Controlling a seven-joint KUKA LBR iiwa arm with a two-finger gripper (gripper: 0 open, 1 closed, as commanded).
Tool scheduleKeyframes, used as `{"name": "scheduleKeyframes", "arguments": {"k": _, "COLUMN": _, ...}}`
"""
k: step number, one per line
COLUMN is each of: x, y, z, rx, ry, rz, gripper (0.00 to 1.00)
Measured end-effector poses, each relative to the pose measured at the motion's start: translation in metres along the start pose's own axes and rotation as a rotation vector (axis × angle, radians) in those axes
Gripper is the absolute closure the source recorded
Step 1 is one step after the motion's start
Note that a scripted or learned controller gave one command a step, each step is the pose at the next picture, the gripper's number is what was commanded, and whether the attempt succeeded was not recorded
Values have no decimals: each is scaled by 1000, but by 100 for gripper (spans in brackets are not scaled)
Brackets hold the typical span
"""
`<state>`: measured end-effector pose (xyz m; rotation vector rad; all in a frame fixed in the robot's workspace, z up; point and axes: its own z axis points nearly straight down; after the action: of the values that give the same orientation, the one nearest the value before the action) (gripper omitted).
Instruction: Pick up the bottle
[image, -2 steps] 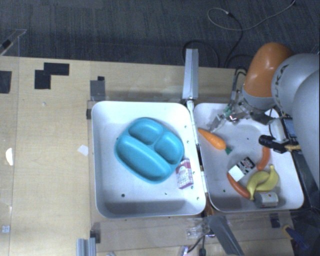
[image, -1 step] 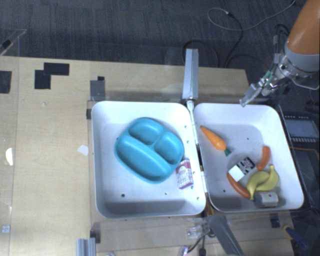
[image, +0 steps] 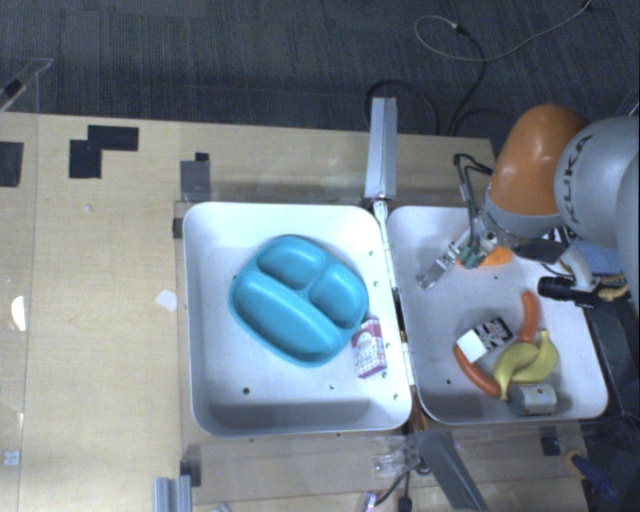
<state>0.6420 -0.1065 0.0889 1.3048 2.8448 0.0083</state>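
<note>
Two shallow white bins are shown side by side on a pale wooden bench, with dark carpet and loose cables at the far edge. The left bin (image: 215, 400) is seen to hold a blue divided tray (image: 298, 297) and, just beside the tray's near right corner, the bottle (image: 369, 347), lying on its side close to the bin's right wall. The right bin (image: 430, 395) contains a banana (image: 527, 362), orange carrots (image: 478, 374), a small box (image: 492, 331) and a grey block (image: 533, 398). The gripper (image: 447, 264) is poised over the far left part of the right bin, well apart from the bottle; whether its fingers are spread or closed cannot be told. The bottle is judged small, light, rigid and smooth, hence liable to roll or slip. A grasp across its labelled middle, at right angles to its long axis, is advised, although clearance is limited by the adjacent wall and tray.
</note>
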Motion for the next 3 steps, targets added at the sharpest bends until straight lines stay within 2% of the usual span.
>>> {"name": "scheduleKeyframes", "arguments": {"k": 1, "x": 23, "y": -78, "z": -51, "rx": 3, "ry": 3, "rz": -122, "gripper": 0}}
{"name": "scheduleKeyframes", "arguments": {"k": 2, "x": 16, "y": -6, "z": -1, "rx": -1, "ry": -1, "rz": 52, "gripper": 0}}
{"name": "scheduleKeyframes", "arguments": {"k": 3, "x": -14, "y": 22, "z": -14, "rx": 14, "ry": 14, "rz": -36, "gripper": 0}}
